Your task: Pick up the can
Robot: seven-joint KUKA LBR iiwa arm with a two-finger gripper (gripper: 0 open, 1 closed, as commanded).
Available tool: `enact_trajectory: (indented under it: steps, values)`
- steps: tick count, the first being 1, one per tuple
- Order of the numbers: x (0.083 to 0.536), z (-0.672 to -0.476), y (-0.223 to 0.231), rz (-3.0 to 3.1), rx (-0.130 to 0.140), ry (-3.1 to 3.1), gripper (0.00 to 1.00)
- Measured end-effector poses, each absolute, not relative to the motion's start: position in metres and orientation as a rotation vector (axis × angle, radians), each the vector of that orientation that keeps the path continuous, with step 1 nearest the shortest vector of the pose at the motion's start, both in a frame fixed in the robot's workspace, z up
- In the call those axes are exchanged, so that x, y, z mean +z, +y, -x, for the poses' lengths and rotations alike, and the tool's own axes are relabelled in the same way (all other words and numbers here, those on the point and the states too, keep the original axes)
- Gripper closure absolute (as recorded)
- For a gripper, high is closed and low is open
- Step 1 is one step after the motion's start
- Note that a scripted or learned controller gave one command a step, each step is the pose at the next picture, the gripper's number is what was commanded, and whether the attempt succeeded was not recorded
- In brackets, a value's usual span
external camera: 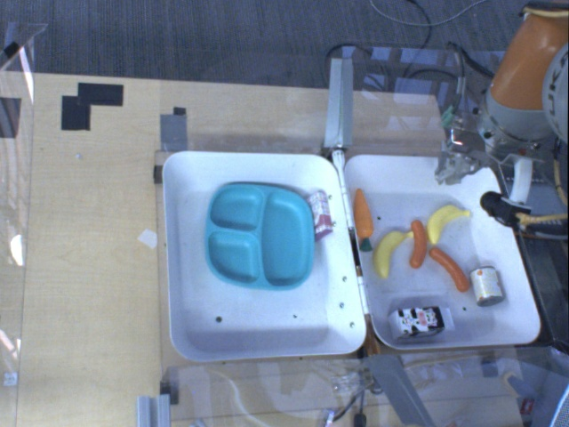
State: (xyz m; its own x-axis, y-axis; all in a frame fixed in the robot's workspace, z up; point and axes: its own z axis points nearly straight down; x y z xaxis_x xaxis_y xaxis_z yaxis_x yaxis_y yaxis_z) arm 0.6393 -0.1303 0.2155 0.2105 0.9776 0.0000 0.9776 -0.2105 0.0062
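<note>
The can (486,286) lies on its side near the right wall of the right bin (524,332). Just beside it is an orange sausage (449,268). Another sausage (417,244) and two bananas (388,251) (444,221) lie near the middle, with a carrot (362,214) by the left wall and a small dark box (419,320) at the front. The gripper (455,169) hangs over the back of this bin, well apart from the can, holding nothing. I cannot tell how wide it is. The left bin (187,327) holds a blue tray (260,235) with a small packet (321,213) beside it.
</note>
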Motion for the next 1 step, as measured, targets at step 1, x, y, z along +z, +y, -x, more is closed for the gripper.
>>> enact_trajectory:
  steps: [1]
  values:
    - [0.1159, -0.6478, -0.1363, -2.603, 0.002, 1.756, 1.00]
